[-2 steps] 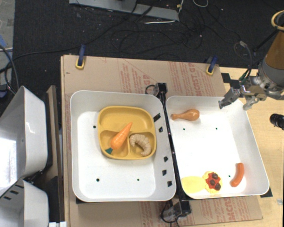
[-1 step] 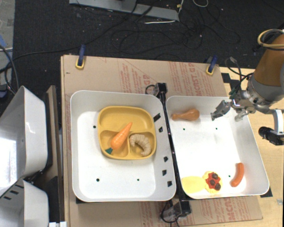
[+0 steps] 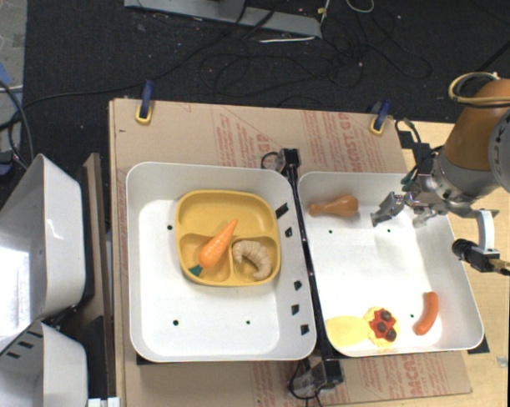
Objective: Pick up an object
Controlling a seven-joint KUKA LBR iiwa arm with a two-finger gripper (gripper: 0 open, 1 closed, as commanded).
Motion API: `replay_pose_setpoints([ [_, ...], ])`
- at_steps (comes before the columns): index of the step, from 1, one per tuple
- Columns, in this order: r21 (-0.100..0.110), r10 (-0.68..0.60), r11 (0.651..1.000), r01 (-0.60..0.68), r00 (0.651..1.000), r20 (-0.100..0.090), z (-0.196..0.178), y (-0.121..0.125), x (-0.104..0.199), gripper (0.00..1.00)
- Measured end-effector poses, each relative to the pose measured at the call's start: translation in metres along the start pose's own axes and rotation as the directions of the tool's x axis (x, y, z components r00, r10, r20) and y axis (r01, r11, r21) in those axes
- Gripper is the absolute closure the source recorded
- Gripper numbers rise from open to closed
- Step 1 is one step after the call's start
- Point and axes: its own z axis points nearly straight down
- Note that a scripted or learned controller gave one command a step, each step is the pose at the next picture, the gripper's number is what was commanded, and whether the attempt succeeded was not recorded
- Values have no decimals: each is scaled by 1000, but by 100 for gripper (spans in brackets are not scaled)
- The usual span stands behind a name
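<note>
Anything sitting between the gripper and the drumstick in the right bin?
No. In the camera view, bare white bin floor separates the gripper from the drumstick.

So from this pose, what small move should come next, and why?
Probably a short shift toward the drumstick and down. The tool hovers over the right bin near its far edge with nothing between its fingers, and the drumstick lies just beside it, far nearer than the sausage or pizza slice at the near edge.
</note>
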Motion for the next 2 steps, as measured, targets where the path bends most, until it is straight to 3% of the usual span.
replay_pose_setpoints([
  [1,-1,-1,1000,1,1000,0,38,0,1,0],
  [2,-7,-2,1000,2,1000,1,24,1,1,100],
])
